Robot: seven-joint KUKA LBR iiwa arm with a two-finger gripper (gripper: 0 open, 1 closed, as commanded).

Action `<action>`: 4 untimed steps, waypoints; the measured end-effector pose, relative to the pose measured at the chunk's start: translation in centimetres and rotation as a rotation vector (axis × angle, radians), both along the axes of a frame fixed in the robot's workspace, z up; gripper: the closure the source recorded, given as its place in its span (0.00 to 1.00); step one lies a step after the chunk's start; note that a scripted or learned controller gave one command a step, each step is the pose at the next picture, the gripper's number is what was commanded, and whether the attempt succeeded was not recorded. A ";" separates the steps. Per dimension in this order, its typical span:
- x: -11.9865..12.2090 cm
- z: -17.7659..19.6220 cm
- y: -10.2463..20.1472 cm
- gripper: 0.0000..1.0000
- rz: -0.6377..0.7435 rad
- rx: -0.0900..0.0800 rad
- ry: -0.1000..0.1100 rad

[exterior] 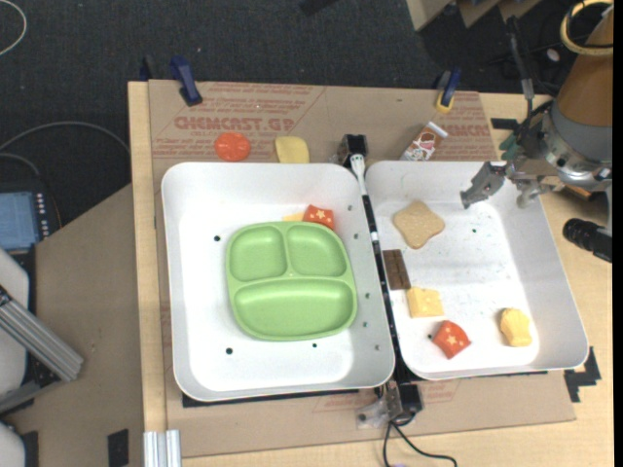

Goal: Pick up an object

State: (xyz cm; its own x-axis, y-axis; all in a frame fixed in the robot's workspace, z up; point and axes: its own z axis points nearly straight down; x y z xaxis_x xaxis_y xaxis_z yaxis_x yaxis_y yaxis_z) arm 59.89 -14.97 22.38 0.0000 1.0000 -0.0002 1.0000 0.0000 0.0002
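My gripper (502, 191) hangs over the far right part of the right bin (545, 261), fingers spread open with nothing between them. Inside that bin lie a slice of toast (419, 224), a brown bar (394, 269), a yellow cheese block (424, 303), a red strawberry-like piece (451, 339) and a yellow lump (515, 327). The toast is the nearest item, to the gripper's left and a little nearer the front. The left bin (195, 261) holds a green divided plate (290, 280) and a red piece (319, 216) at the plate's far edge.
Behind the bins on the cardboard lie an orange-red round piece (233, 147), a pale yellow piece (291, 150), a black object (352, 147) and a small packet (423, 144). Blue clamps (185, 81) grip the board's far edge. A metal rail (375, 251) divides the bins.
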 end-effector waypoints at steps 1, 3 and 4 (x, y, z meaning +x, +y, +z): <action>-9.9 -13.6 1.2 0.00 -0.004 0.006 0.019; -12.5 -7.0 1.2 0.00 0.000 0.005 0.008; -12.0 -10.6 5.6 0.00 0.004 0.004 0.006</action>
State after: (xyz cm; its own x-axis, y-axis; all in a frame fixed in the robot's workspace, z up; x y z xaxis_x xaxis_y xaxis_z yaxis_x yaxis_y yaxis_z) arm 47.84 -9.34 11.74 -0.0035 1.0000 0.0036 1.0000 0.0035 -0.0054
